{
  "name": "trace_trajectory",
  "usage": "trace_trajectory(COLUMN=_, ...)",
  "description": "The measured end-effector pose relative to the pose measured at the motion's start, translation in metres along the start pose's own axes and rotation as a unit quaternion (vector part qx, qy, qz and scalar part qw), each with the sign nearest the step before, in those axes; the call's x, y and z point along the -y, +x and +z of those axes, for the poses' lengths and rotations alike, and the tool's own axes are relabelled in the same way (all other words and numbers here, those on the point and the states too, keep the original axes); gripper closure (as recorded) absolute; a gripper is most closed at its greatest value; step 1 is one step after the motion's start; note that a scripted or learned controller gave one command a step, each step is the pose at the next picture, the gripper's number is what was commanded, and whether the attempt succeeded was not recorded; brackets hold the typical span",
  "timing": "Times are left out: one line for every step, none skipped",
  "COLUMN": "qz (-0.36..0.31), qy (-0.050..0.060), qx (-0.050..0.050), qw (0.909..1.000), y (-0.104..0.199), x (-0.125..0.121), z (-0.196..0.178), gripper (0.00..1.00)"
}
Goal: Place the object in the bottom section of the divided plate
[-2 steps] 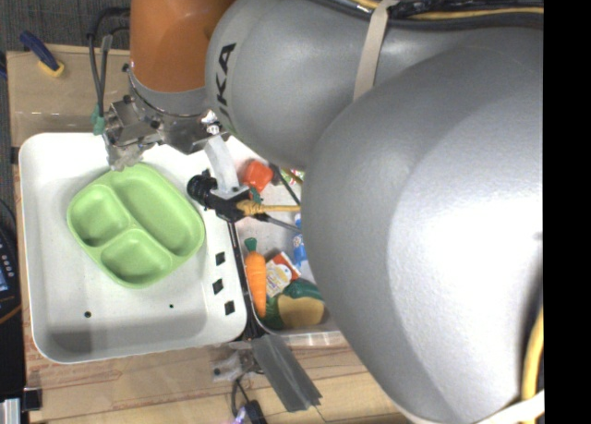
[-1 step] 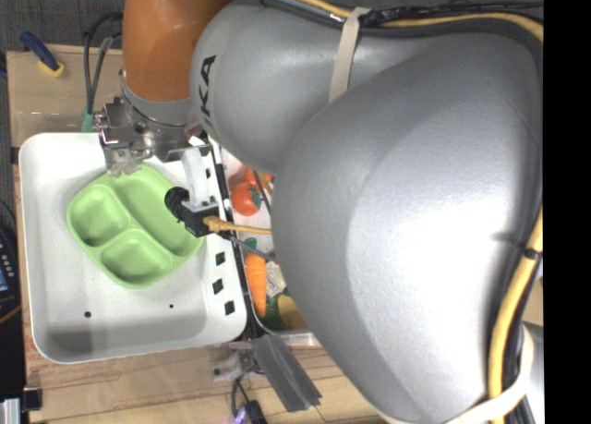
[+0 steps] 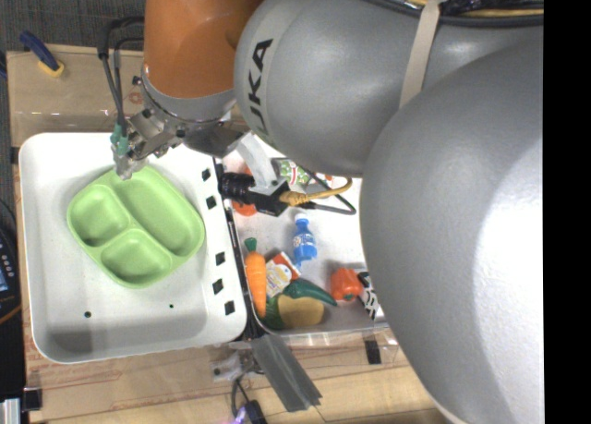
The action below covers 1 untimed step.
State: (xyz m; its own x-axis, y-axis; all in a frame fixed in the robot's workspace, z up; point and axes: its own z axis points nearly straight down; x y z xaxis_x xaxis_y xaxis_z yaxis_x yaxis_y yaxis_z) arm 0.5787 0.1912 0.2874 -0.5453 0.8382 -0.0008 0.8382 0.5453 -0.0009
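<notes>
The grey arm (image 3: 388, 136) with its orange band (image 3: 189, 30) reaches in from the right and covers much of the right bin (image 3: 319, 325). Its gripper (image 3: 125, 165) hangs at the far edge of the green divided plate (image 3: 137, 225), which lies in the left bin (image 3: 55, 321). Whether the claw is released or clenched I cannot tell; it is too small and partly hidden by the wrist, and nothing is visible in its grasp. The plate's three sections look bare. In the right bin lie a carrot (image 3: 255, 284), a small blue bottle (image 3: 304, 240), a banana-like yellow piece (image 3: 297, 311) and a red-orange item (image 3: 345, 284), close together near the bin's near wall.
</notes>
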Motion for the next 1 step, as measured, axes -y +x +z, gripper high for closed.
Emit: trace_trajectory(qz=-0.009, qy=0.0, qx=0.0, qw=1.0, y=0.0083, x=-0.0214, z=-0.0058, gripper=1.0)
